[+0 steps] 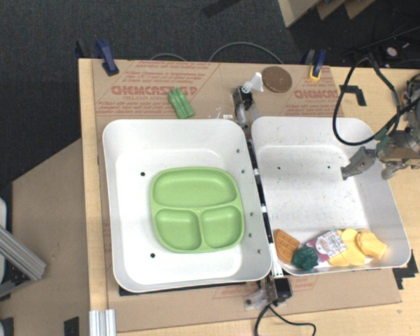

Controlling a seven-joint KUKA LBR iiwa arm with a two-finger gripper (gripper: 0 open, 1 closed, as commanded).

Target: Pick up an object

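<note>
At the right bin's (378, 201) near edge you see a heap of toys (336, 247). The gripper (369, 165) hangs spread apart at its right edge, grasping nothing.

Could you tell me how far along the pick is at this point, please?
Nothing looks picked yet. The toys lie clustered in the right bin's near corner, none lifted. The gripper sits at that bin's right side, apart from the cluster and with nothing between its fingers. The green tray lies in the left bin. Left: reach the cluster, close on one item, lift it.
</note>
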